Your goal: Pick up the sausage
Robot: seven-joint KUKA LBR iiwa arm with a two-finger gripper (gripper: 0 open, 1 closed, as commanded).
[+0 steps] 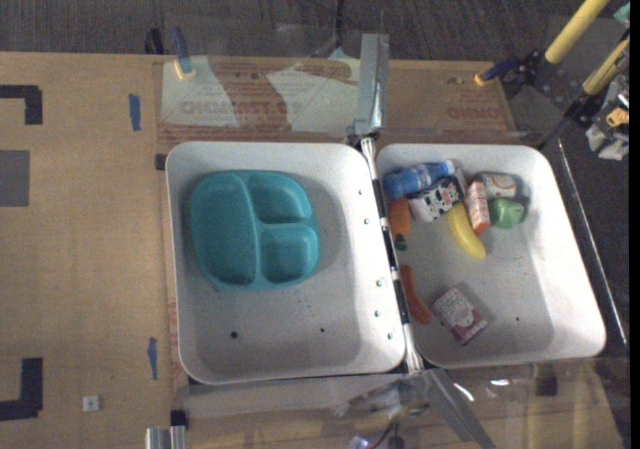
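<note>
The sausage (415,295) is a slim reddish-brown link lying in the right bin (560,317). It rests against that bin's left wall, slanting towards the front, with nothing on top of it. A pink packet (461,314) lies just to its right, a small gap apart.
The back of the right bin holds a blue bottle (417,178), an orange carrot-like piece (400,216), a cow-patterned carton (436,201), a yellow banana (466,234), a red carton (478,206) and a green item (508,213). A teal divided plate (254,228) lies in the left bin (290,347).
</note>
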